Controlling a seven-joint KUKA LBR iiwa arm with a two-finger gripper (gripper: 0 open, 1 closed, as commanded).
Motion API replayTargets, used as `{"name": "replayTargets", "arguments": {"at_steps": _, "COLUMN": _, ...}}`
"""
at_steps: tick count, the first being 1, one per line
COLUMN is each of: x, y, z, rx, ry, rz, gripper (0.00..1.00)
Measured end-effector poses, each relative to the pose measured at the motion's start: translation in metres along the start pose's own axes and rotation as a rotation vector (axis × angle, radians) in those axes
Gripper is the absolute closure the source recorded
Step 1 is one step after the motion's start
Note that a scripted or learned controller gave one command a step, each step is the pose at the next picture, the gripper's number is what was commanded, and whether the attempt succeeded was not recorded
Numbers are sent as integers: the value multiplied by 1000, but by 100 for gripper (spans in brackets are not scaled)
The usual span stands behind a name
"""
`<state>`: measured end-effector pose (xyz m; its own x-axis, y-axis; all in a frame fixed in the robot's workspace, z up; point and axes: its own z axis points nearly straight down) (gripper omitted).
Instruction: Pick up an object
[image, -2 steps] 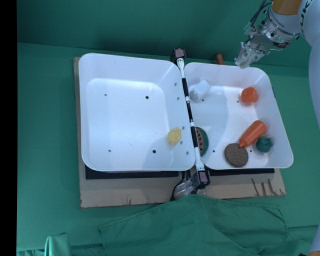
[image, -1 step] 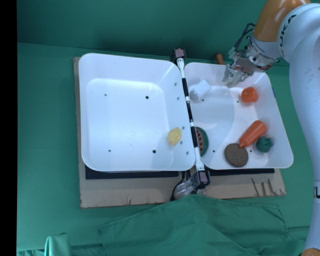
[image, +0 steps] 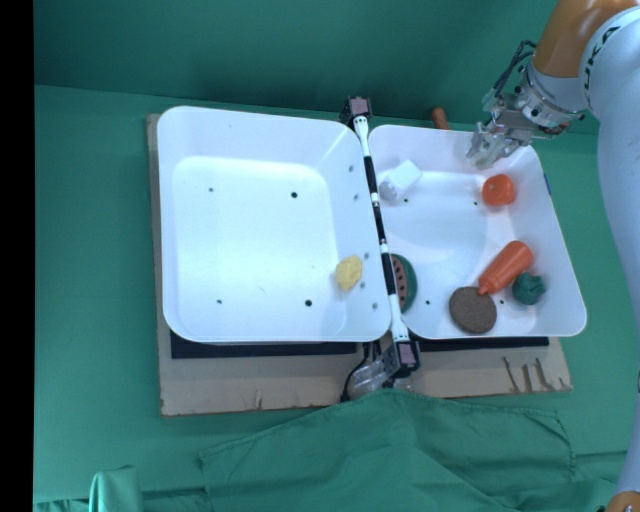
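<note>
The hand (image: 490, 148) hovers above the right white plastic bin (image: 565, 300) – whether clenched, I cannot tell. Approach step: the small round orange toy fruit (image: 498, 190) lies just below, calling for a descent.

- The worktop (image: 90, 250) is covered in green cloth, and it stretches out far to the left of the tool (image: 487, 148) and below it.
- A flat sheet of brown cardboard (image: 250, 390) lies on the worktop, reaching from under the tool well off to its left.
- A black mat (image: 260, 349) lies on the cardboard, showing as a dark strip along the near edge, well away from the tool.
- Two white bins rest on top: the right bin (image: 565, 300) is under the tool, the left bin (image: 190, 130) is well to its left.
- A loose fold of green cloth (image: 400, 450) lies over the near edge of the worktop, far from the tool.
</note>
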<state>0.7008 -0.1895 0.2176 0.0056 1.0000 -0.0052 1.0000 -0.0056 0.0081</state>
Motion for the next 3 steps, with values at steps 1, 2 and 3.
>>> {"name": "replayTargets", "arguments": {"at_steps": 1, "x": 1, "y": 2, "z": -14, "rx": -8, "ry": -2, "rz": 0, "gripper": 100}}
{"name": "replayTargets", "arguments": {"at_steps": 2, "x": 2, "y": -15, "z": -50, "rx": -2, "ry": 2, "rz": -2, "gripper": 100}}
{"name": "replayTargets", "arguments": {"at_steps": 3, "x": 53, "y": -11, "z": 34, "rx": 4, "ry": 2, "rz": -7, "gripper": 100}}
